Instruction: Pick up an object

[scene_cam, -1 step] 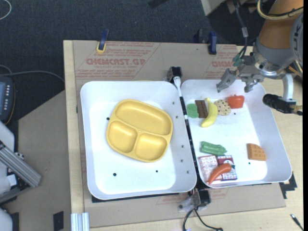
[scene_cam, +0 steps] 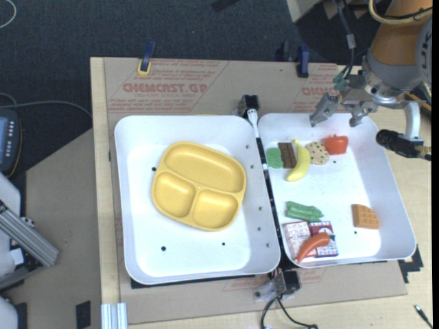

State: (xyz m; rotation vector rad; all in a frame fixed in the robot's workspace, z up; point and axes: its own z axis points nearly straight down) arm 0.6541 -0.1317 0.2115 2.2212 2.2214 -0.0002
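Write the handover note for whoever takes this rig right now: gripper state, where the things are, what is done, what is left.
Gripper: open, nothing between its fingers, above the far edge of the right bin.
Right bin holds: red piece, cookie, banana, brown bar over a green round piece, green pepper, waffle, red chili on a small packet.
Left bin: yellow divided plate.
Done: nothing picked yet.
Left: descend, grasp one object, lift; the red piece lies closest.

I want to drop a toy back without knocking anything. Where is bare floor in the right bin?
Right white bin: bare floor between the green toy pepper and the orange waffle piece, and along the right wall below the red toy tomato. Crowded: the top left cluster around the yellow toy banana, and the lower left corner.
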